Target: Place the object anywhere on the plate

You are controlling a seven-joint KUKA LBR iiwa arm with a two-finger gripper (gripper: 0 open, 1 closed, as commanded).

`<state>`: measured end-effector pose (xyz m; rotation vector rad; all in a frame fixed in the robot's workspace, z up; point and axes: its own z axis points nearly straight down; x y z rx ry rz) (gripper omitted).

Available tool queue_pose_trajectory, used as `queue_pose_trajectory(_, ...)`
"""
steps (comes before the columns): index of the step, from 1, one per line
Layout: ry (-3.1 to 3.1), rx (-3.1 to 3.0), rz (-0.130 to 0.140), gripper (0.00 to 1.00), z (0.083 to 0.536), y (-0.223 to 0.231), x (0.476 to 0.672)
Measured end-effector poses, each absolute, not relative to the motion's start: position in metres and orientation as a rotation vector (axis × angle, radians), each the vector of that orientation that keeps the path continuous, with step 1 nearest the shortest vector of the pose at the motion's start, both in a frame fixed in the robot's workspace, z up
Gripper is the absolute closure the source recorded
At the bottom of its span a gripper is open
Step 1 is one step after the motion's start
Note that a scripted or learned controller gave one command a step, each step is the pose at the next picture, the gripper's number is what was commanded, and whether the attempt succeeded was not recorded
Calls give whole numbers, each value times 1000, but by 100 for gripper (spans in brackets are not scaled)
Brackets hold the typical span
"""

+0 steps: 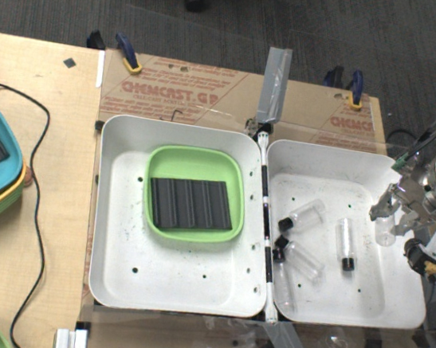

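Three clear plastic vials lie in the right bin [391,314]: one upright in the frame with a black cap [344,242], one near the divider [300,218], one lower down [299,259]. They look light, stiff and slippery, apt to roll, so a grasp across the middle of the barrel seems best. The gripper [402,213] hangs at the right edge of the frame over the bin's right wall; whether its fingers are wide or narrow I cannot tell. Left of the divider, the green plate [160,166] carries a dark ribbed mat [193,203], with open room above.
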<state>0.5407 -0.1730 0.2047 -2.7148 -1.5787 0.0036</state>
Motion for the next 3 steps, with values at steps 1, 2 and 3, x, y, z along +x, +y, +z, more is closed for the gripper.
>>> queue_pose_trajectory(1, -1579, -2715, 4, 0, 205, -173, 541)
queue_pose_trajectory(2, -1386, -2819, 6, 0, 265, -196, 497)
queue_pose_trajectory(3, -1239, -2884, 8, 0, 268, -171, 480)
